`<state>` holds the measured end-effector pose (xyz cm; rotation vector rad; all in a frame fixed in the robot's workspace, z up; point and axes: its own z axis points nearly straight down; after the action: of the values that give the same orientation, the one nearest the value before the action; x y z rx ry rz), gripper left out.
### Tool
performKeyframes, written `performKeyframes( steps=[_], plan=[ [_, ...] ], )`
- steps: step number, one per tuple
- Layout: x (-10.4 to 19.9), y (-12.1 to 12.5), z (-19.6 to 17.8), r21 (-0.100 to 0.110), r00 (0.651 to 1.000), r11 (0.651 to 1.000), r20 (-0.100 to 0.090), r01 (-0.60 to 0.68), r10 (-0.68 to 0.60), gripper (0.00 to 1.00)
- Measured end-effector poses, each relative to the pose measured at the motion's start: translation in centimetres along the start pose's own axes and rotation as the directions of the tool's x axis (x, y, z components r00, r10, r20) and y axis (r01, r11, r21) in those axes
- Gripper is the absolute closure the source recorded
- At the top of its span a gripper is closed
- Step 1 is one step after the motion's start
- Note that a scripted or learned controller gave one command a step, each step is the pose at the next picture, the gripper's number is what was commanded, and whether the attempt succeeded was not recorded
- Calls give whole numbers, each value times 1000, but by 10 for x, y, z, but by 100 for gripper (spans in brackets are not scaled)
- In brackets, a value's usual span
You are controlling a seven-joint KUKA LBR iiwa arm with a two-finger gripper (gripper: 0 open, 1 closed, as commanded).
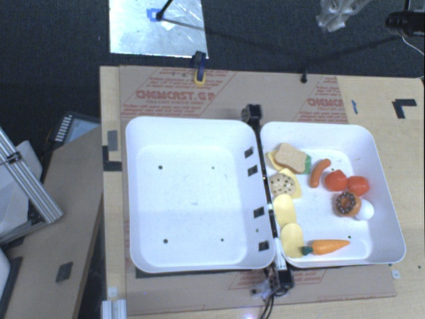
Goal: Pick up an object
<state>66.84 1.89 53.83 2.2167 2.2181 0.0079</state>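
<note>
We see the gripper point(339, 8) blurred at the frame's upper right, its grip unreadable (approach step, we judge); the toy foods, like the carrot point(329, 246), await descent in the right bin point(384, 198).

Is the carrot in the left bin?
No, the carrot lies in the right bin, near its front edge beside the other toy food.

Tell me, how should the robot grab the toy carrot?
Probably at the middle of the carrot's orange body, coming straight down from above. It lies flat and lengthwise near the right bin's front wall, so the fingers should close across its narrow width, away from the yellow piece by its green end.
</note>
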Motion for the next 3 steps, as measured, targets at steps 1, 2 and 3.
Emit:
performKeyframes(
  steps=[1,2,3],
  plan=[
    [-76,-1,42,9,1000,1000,1,-6,6,100],
    [-121,-1,55,6,1000,1000,1,-1,1,100],
    [-66,0,0,-1,1000,1000,0,7,-7,100]
  ],
)
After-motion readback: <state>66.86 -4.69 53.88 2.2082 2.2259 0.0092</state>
